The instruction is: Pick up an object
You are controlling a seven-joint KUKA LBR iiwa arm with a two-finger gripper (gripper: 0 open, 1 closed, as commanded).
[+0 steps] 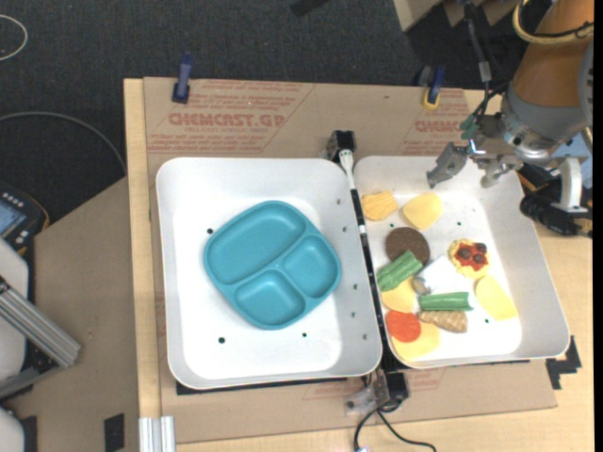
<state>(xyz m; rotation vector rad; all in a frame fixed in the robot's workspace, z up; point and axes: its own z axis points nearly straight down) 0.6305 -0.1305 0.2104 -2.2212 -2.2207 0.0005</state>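
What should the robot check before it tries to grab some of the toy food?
1. Pincer open: ok, its fingers are spread.
2. Pincer holding nothing: ok, no item sits between the fingers.
3. Food within the right bin: ok, pieces lie in it.
4. Pincer above a piece: not ok, it hangs over the bin's far edge, beyond the yellow chip.
5. Pieces lying apart: not ok, the green bean and brown cookie touch.
6. Blue tray out of the way: ok, it is in the left bin.
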